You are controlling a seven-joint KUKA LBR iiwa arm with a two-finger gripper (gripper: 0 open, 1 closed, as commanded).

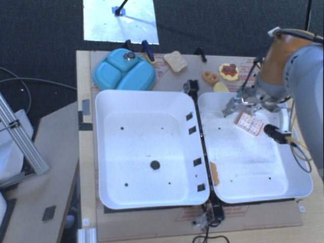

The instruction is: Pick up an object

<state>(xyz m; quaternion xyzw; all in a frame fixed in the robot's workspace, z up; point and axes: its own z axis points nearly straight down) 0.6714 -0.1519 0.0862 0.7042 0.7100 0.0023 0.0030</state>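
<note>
honestly the gripper (234,108) could just skid off the flat red-and-white packet (249,123) lying just beside it in the right bin (263,186) and come up with nothing, and I can't tell if it's open or closed since it's small and blurry.

Grey arm (304,80), orange band, black cables
</note>
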